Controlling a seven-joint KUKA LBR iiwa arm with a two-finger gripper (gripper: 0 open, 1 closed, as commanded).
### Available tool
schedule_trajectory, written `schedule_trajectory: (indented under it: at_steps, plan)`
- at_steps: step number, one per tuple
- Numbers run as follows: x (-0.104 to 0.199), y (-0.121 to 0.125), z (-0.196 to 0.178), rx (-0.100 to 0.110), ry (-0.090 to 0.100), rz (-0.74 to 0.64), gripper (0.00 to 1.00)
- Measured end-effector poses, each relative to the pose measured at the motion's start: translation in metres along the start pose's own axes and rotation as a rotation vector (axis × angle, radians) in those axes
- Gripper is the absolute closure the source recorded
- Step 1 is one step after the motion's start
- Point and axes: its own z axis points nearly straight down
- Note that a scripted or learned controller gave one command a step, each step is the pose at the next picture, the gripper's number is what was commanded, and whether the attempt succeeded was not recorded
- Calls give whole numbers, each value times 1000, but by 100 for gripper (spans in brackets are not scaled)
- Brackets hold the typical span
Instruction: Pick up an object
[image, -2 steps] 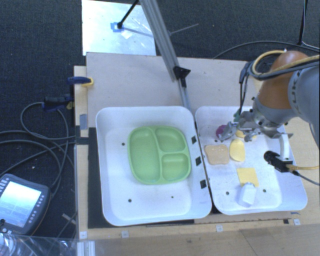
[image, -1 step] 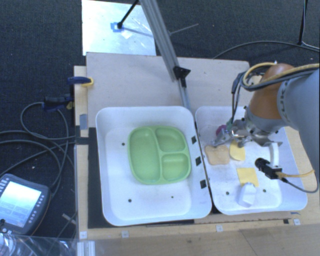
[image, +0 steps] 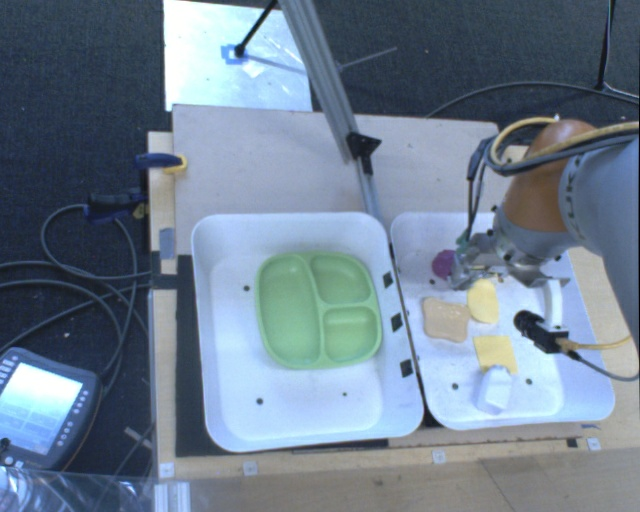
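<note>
At the far left, a grey handheld control pendant with a lit screen (image: 35, 400) is lying on the dark floor, with black cables (image: 70, 250) looping toward the bench. A blue and yellow clamp (image: 160, 162) is being seen at the far left corner of the pale wooden bench top (image: 270, 160).

The left shallow white bin (image: 230, 400) is being occupied by a light green plastic plate with three compartments (image: 318, 307), which is resting flat near the bin's middle. A grey metal pole (image: 330, 90) is slanting down from the far side and is ending near the seam between the two bins.

In the right shallow white bin (image: 590, 400), several small things are lying close together. A small purple round object (image: 443, 264) is sitting toward the far left part of this bin, just beside the two-finger gripper (image: 472, 268). A tan toast-shaped piece (image: 446, 319) is lying nearer, with a pale yellow oval piece (image: 483, 301) just to its right. A flat yellow square piece (image: 495, 352) is lying nearer still, and a white block (image: 493, 392) is resting nearest of all.

The grey arm with the orange band (image: 545, 195) is reaching in from the right and is covering the far right part of this bin. Whether the fingers are apart or together cannot be told, as they are blurred and partly hidden by the wrist; nothing is being seen between them. A black cable end (image: 535, 330) is hanging just right of the yellow pieces.
</note>
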Motion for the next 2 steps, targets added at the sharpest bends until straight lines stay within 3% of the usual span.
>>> schedule_trajectory:
  at_steps: [2]
  plan:
    - [14, 11, -95, 3, 0, -7, 100]
